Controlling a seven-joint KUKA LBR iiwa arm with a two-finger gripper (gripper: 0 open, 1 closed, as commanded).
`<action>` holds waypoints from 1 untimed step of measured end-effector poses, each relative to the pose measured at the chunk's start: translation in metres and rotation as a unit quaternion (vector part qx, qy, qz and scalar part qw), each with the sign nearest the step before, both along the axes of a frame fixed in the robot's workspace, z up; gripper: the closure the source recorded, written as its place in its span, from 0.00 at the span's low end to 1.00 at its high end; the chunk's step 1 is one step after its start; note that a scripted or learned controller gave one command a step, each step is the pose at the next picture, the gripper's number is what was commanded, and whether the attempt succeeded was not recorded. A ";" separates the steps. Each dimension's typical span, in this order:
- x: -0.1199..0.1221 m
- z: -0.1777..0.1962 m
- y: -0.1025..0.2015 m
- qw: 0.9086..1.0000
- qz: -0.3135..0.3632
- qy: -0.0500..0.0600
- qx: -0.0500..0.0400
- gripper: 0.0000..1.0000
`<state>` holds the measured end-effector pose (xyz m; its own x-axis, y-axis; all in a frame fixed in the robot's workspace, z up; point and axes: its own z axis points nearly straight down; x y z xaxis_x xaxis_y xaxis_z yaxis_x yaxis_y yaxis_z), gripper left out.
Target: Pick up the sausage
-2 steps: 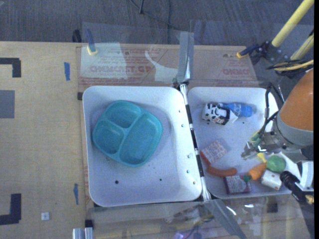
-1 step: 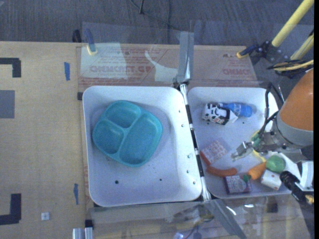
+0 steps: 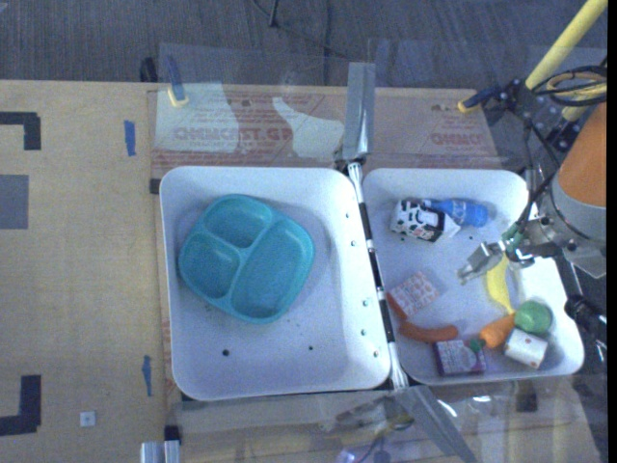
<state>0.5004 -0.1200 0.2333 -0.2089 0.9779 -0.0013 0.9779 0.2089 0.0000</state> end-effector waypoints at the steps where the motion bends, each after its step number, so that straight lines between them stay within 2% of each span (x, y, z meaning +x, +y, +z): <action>1: 0.041 -0.011 0.038 0.992 -0.122 0.000 0.000 0.00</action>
<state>0.5416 -0.0822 0.2225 0.0348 0.9994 -0.0019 0.9994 -0.0348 0.0001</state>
